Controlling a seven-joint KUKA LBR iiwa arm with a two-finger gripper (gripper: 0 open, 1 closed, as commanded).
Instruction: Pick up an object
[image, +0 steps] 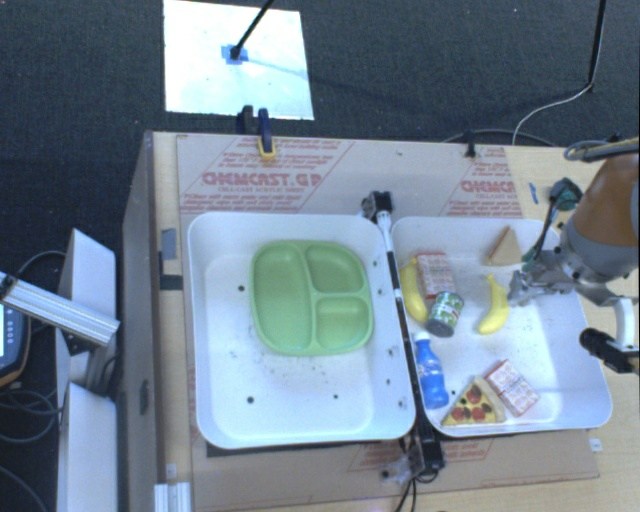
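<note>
The gripper (522, 287) hangs over the right bin (570, 345), just right of a small banana (493, 305) near the bin's middle. The banana looks light and smooth (likely plastic); grasp across its curved midsection.

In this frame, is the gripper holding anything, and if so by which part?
Cannot be told. The gripper sits low in the right bin, just right of a banana, but nothing is visibly in its grasp.
</note>
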